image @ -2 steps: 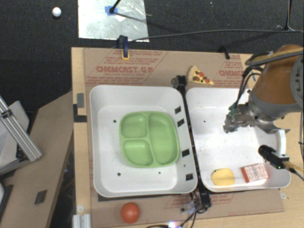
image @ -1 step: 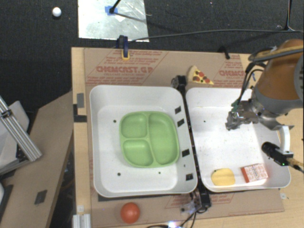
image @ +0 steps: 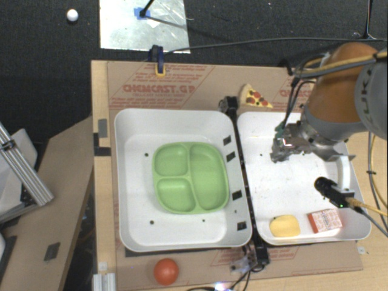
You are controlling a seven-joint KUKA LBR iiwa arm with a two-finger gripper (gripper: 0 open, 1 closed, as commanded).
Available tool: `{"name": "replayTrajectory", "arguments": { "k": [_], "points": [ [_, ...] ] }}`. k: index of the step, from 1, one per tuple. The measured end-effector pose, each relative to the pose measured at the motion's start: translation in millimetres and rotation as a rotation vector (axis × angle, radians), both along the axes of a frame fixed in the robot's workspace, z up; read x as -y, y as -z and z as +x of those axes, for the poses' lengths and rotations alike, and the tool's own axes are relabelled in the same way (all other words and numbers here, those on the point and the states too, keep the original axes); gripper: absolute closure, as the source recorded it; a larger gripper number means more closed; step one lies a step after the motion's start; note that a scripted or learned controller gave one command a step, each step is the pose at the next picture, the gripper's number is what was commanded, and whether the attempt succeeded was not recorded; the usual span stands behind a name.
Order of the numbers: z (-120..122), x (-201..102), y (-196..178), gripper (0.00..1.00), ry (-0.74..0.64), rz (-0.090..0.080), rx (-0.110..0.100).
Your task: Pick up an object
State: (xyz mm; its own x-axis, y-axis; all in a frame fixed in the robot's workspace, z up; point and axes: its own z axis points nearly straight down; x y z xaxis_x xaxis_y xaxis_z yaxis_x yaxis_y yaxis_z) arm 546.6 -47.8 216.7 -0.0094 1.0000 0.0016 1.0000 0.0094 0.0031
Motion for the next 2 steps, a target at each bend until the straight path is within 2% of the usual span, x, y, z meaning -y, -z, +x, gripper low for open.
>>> {"name": "replayTrajectory", "arguments": {
  "k": [1, 2],
  "points": [
    [12, -52, 8, 1.0, -0.001, 0.001, -0.001],
    [28, -113, 1, 1.0, -0.002, 0.001, 0.0]
  ]
}}
